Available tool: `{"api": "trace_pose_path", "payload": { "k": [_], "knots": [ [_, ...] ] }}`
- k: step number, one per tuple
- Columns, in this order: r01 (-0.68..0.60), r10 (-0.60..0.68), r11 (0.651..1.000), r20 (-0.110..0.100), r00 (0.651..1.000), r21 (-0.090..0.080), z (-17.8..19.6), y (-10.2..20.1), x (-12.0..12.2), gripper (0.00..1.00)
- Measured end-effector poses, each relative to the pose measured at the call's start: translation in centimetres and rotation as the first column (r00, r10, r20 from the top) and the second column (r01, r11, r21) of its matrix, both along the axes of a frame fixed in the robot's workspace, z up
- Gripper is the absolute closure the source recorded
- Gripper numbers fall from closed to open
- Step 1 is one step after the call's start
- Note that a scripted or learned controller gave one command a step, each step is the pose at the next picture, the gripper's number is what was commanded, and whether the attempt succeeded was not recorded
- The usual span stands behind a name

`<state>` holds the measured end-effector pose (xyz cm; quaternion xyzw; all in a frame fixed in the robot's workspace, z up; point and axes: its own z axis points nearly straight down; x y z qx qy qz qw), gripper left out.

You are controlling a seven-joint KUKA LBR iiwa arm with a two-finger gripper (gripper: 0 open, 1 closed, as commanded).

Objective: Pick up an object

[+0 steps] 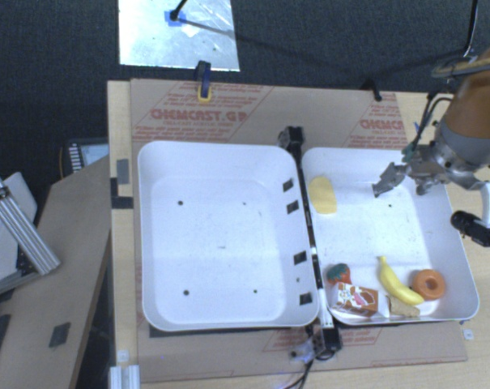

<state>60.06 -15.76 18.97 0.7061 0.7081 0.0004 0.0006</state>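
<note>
Gripper (388,182) hung over right bin (451,241) | claw state cannot be told | banana (395,281) best approached squarely

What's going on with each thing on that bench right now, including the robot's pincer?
pincer: above the right bin, holding nothing.
yellow block: lying flat near the right bin's left wall.
banana: lying in the right bin's near end.
orange ring: lying flat beside the banana.
small packet: lying at the near wall.
right bin: holds all the items.
</note>
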Motion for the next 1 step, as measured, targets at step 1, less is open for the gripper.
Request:
{"api": "trace_pose_path", "payload": {
  "k": [1],
  "knots": [
    [-0.006, 0.006, 1.0, -0.007, 1.0, 0.004, -11.13, 6.04, -0.12, 0.0]
  ]
}}
